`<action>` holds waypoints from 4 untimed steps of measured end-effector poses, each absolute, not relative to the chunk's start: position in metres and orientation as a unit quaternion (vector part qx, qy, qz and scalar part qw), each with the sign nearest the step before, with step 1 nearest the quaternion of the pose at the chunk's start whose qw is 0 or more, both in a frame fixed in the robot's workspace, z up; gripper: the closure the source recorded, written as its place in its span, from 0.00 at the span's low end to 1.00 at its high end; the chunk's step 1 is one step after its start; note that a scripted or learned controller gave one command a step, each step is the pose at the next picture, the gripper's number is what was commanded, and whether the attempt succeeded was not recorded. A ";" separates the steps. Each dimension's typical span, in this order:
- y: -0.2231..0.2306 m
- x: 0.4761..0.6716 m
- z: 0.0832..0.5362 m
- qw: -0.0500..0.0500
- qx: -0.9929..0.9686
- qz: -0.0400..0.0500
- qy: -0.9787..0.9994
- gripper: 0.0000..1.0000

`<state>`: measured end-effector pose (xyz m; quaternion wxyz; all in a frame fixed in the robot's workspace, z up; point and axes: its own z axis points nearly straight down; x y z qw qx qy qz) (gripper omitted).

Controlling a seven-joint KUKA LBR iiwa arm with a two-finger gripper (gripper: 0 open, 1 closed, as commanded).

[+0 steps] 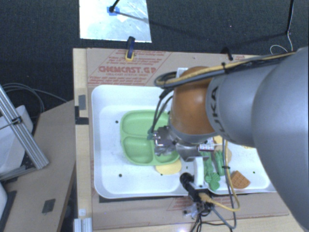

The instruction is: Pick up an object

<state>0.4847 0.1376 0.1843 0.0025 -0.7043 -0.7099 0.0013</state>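
While my hand point(161, 146) hangs low over the green divided tray point(137, 139) in the left bin point(104, 129), finger state untellable, I judge it may skid off the tray's slick rim.

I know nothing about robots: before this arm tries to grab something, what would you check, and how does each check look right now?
1. Things within reach in the left white bin: ok; a green divided plastic tray and a flat yellow piece lie there.
2. Pincer position: cannot tell; the grey arm's orange band hides it.
3. Anything already held: cannot tell.
4. More things in the right white bin: ok; a green plastic toy and a brown waffle-textured piece.
5. Cables near the front edge: not ok.
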 end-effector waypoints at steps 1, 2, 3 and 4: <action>0.134 0.487 0.187 0.000 -0.707 0.000 -0.707 0.00; 0.076 0.552 0.185 -0.003 -0.709 -0.001 -0.706 0.00; 0.012 0.619 0.187 -0.004 -0.708 -0.002 -0.706 0.00; 0.056 0.577 0.266 -0.002 -0.704 -0.004 -0.710 0.00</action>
